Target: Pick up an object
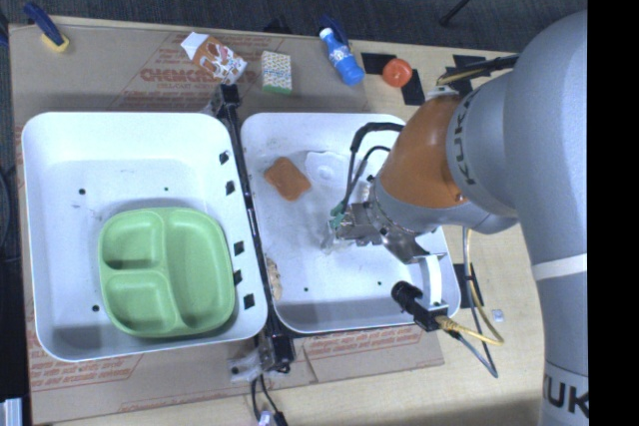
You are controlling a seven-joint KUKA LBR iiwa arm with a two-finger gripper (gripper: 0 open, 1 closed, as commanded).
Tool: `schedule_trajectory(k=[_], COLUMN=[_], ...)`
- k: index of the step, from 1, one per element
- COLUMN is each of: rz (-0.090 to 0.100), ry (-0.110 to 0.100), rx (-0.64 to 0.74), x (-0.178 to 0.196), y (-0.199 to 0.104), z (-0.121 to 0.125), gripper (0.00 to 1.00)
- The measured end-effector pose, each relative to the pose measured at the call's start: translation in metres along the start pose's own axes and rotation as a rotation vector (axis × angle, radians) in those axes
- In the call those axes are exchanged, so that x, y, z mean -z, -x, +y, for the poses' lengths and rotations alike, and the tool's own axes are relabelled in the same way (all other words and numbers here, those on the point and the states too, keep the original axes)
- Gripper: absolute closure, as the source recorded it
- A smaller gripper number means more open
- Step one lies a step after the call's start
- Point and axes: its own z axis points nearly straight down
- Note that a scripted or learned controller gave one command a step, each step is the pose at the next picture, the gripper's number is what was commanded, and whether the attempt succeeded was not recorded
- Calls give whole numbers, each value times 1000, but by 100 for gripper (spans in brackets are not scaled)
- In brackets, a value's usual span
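An orange-brown block (287, 179) lies in the upper left of the right bin (300, 304). A pale, see-through object (322, 165) rests just right of it, hard to make out against the white floor. My gripper (344, 226) is down in the middle of the right bin, below and right of the brown block and apart from it. The wrist hides most of the fingers. A green divided plate (166, 269) sits in the left bin (60, 145).
On the bench behind the bins lie a snack packet (213, 58), a small green-white box (277, 71), a blue bottle (341, 56) and an orange cap (397, 72). A blue-yellow clip (45, 26) lies at the far left. The arm covers the right bin's right side.
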Motion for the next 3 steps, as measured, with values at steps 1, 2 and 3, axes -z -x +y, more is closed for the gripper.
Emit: schedule_trajectory(k=[1,2,3], rz=[-2,0,-2], ry=[7,6,4], rx=[-8,-5,-7], x=[128,162,100], y=[35,-43,31], z=[-36,-3,-37], gripper=[100,100,100])
